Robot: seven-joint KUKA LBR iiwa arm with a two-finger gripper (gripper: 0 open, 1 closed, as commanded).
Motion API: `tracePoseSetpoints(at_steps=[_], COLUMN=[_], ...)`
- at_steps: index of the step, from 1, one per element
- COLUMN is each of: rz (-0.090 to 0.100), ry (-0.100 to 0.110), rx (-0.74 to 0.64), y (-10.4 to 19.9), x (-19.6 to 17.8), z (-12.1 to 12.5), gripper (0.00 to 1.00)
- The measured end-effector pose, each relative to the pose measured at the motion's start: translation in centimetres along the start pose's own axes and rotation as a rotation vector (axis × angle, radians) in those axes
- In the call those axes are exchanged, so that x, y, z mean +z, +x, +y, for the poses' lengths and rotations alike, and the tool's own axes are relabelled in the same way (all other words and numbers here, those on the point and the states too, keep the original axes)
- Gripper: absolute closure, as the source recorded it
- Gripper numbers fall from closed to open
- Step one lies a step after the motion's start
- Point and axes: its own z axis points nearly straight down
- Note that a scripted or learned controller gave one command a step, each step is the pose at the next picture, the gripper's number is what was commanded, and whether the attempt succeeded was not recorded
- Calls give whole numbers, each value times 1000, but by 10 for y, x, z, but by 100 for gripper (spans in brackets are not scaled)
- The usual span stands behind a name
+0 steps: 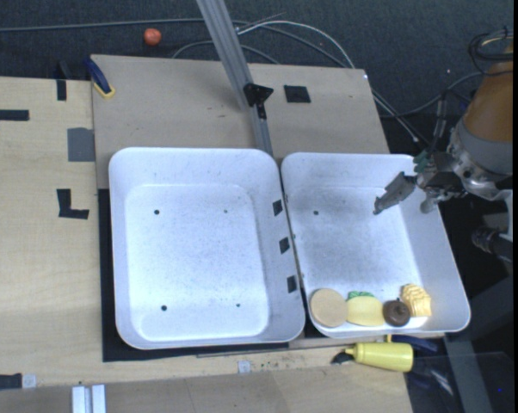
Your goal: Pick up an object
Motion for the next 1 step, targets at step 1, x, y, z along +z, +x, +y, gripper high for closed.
tracePoseSetpoints(at_steps=[1], rz=[0], ry=[0], rx=[-1], y=[0], x=[-10], z=[0], gripper=[100])
